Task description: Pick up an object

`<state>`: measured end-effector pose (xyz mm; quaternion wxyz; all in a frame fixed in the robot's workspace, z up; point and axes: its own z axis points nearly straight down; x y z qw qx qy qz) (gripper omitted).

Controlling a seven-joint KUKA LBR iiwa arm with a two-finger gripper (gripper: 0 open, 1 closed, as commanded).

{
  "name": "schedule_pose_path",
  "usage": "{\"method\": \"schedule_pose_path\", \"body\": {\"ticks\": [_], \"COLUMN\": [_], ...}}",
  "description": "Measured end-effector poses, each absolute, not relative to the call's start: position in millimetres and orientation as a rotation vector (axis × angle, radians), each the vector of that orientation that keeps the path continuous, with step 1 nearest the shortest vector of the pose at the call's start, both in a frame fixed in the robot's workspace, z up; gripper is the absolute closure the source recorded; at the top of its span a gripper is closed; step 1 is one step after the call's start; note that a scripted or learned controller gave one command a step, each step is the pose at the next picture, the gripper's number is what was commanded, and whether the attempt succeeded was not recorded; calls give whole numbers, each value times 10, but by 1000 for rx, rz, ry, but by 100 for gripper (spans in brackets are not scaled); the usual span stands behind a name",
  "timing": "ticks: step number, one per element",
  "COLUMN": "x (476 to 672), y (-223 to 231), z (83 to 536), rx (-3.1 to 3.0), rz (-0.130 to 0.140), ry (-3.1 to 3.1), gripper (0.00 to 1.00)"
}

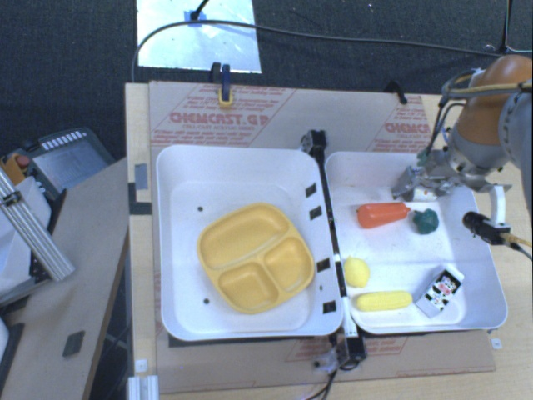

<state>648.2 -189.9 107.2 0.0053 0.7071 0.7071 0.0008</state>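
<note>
Frankly, whether the fingers (414, 184) above the carrot (383, 215) grip anything is unclear.

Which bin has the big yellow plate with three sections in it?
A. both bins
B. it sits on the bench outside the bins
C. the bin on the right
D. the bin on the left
D, because the yellow plate lies inside the left bin, while the right bin holds the orange carrot and other small toys.

Red "CHEMCAST GP" lettering on the brown protective sheet (250, 111) beneath both bins.
</note>
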Motion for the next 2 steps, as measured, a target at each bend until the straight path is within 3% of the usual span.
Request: {"method": "schedule_pose_path", "body": {"ticks": [1,2], "x": [6456,6449], "y": [-1904,-1857], "z": [1159,1799], "rx": [2223,2211], "rz": [-10,7], "ry": [2226,2221], "gripper": [100,100]}}
